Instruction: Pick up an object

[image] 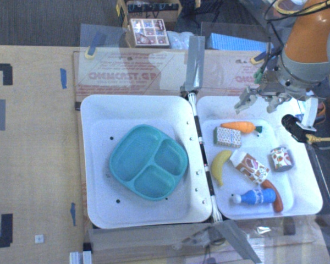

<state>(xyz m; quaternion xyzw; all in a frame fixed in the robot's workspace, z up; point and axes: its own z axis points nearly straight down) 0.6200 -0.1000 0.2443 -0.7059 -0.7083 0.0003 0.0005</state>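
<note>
Two fingers of the gripper [259,102] were spread wide with nothing between them, hanging above the back edge of the right bin [313,194], clear of everything in it. Nearest, at five o'clock from the fingertips, lay the carrot [239,127], with the small patterned box [227,137] touching it at seven o'clock. Further out in that bin sat the banana [220,166], a red-and-white carton [251,168], a small red box [281,159], a blue bottle [256,197] and a red sausage [274,195]. At nine o'clock, the left bin [96,114] held a teal divided plate [148,161]. Nothing stood between gripper and carrot.
</note>
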